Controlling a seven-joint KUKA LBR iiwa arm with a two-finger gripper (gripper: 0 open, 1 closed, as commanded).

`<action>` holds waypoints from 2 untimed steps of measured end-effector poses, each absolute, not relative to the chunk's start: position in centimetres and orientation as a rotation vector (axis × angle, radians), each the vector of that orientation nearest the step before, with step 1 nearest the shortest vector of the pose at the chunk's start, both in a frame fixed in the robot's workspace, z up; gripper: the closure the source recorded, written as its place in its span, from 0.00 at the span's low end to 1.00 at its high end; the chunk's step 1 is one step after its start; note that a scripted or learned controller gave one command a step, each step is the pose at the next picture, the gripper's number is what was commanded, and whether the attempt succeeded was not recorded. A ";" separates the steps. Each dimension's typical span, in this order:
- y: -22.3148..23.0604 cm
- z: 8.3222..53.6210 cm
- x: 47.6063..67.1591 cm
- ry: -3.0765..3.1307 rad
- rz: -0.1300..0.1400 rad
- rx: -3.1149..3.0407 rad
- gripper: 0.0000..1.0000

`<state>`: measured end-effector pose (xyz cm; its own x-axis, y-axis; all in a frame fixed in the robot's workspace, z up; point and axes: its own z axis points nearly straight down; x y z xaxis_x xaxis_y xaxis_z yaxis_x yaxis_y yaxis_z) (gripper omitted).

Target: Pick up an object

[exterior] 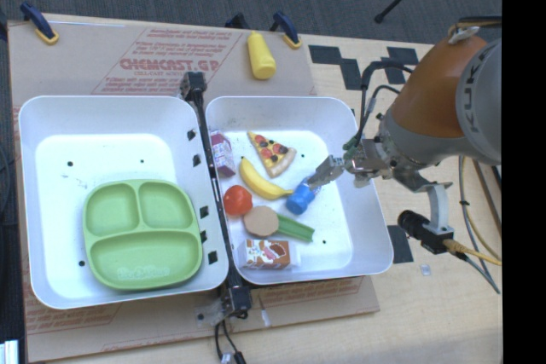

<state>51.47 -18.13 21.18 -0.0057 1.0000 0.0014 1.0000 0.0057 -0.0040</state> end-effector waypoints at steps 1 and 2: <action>-20.1 9.3 47.7 -2.228 0.001 -2.215 0.00; -20.0 10.4 47.8 -2.235 -0.001 -2.206 1.00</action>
<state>47.83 -19.97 10.40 -0.0132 0.9999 0.0016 0.9999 0.0132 -0.0009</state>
